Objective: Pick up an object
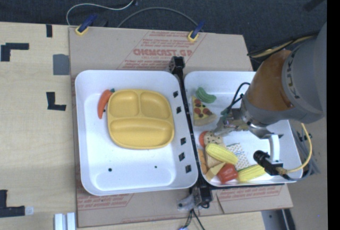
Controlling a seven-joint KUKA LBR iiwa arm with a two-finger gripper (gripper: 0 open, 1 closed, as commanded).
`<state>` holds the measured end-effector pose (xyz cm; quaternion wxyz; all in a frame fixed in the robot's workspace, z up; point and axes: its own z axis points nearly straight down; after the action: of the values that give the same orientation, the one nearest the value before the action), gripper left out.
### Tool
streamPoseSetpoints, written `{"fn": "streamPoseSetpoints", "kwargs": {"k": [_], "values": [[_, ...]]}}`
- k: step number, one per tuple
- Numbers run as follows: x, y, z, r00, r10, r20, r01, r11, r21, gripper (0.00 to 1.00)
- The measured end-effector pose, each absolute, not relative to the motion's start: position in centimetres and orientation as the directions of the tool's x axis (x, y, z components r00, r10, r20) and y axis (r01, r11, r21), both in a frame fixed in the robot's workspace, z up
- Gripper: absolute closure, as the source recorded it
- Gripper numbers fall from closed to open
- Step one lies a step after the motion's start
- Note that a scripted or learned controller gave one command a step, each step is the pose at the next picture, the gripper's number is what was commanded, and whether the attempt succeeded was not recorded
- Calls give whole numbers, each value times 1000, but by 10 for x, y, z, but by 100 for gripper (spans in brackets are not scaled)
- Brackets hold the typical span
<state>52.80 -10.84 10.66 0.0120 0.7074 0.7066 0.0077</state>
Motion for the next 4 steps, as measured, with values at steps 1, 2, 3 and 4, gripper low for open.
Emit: {"fn": "streamPoseSetpoints", "kwargs": {"k": [1,2,3,4], "values": [[526,-108,104,2,1000,-5,1000,-2,23,0],[592,-100,84,-4,1000,0,1000,4,2,0],[635,-98,84,-3,1000,0,1000,3,2,0],[663,-96,83,0,1000,1,1000,0,-14,0]]}}
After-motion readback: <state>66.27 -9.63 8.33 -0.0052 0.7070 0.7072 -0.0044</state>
